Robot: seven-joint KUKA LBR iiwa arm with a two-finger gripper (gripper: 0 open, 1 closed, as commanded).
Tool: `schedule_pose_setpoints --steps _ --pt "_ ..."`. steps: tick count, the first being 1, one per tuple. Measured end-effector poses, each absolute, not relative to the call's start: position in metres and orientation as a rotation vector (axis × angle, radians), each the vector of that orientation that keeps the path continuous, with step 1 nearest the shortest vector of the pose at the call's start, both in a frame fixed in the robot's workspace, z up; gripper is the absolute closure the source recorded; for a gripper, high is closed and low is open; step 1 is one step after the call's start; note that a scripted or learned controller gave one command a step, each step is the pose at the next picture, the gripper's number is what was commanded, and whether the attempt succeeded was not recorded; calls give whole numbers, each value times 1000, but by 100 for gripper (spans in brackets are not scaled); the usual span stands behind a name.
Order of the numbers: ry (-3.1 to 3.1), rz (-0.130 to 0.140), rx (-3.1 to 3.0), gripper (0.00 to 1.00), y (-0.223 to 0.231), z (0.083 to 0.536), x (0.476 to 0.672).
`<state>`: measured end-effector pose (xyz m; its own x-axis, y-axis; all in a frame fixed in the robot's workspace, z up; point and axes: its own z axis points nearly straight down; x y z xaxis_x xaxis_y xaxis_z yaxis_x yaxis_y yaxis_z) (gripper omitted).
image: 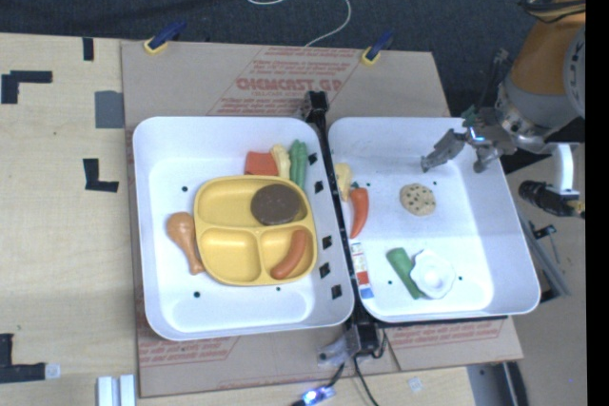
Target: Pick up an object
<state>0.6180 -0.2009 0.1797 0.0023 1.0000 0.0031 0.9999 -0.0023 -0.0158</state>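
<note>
My gripper [460, 154] hangs over the upper right part of the right bin [495, 233], its two fingers spread open with nothing between them. A round cookie [418, 198] lies below and left of it. A green and white item [420, 273] rests near the bin's front. An orange carrot [358, 209] and a small yellow piece [342, 174] lie along the bin's left wall.
The left bin [157, 204] holds a yellow divided plate [228, 247] with a brown patty [278, 203] and a sausage [292, 254]. A drumstick [185, 239] lies left of the plate; toy vegetables [282, 159] sit behind it. A divider [328, 195] separates the bins.
</note>
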Motion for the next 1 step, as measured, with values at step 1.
schedule_pose_setpoints --steps 1 --pt "-2222 2 -2219 0 -201 189 621"
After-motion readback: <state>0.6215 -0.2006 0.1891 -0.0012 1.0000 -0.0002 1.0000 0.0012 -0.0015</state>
